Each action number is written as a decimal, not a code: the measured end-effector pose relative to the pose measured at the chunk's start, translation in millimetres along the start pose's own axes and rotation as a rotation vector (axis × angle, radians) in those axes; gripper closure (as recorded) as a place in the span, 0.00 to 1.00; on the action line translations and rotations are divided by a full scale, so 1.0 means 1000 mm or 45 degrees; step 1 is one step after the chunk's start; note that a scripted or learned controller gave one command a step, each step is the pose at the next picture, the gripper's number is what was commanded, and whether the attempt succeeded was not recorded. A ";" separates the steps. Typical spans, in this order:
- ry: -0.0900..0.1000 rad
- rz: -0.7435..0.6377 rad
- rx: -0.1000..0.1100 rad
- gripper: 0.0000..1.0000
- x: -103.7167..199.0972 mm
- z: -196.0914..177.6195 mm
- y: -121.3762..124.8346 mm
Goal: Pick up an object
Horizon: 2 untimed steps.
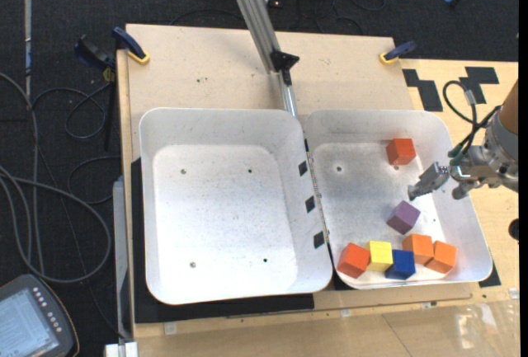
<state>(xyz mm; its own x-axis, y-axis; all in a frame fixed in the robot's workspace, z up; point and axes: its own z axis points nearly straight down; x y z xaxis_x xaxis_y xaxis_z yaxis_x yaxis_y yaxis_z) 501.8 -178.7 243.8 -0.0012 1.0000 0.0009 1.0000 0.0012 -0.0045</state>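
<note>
Arm enters at the right bin's (462, 151) right edge; gripper (430, 180) hangs over the bin's middle-right, nothing visible in the jaws, and whether they stand apart or together I cannot tell. Purple cube (403, 217) lies just below and left of the jaws, apart from them. Orange cube (401, 151) sits nearer the far edge; orange, yellow and blue cubes (401, 256) cluster along the near edge.

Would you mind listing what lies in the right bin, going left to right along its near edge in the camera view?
Red-orange cube → yellow cube → blue cube → orange cube → second orange cube. The purple cube and the gripper sit farther back, so I left them out of the row.
</note>
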 end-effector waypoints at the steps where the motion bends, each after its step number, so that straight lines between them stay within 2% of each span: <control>1: -0.002 0.001 -0.006 0.00 0.000 -0.002 0.001; 2: 0.000 0.002 0.001 0.00 0.003 0.042 0.004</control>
<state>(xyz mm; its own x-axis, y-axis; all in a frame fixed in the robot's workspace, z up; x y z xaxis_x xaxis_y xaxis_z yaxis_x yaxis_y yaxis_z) 505.5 -175.5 202.2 0.0002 1.0000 0.0012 1.0000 -0.0002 -0.0049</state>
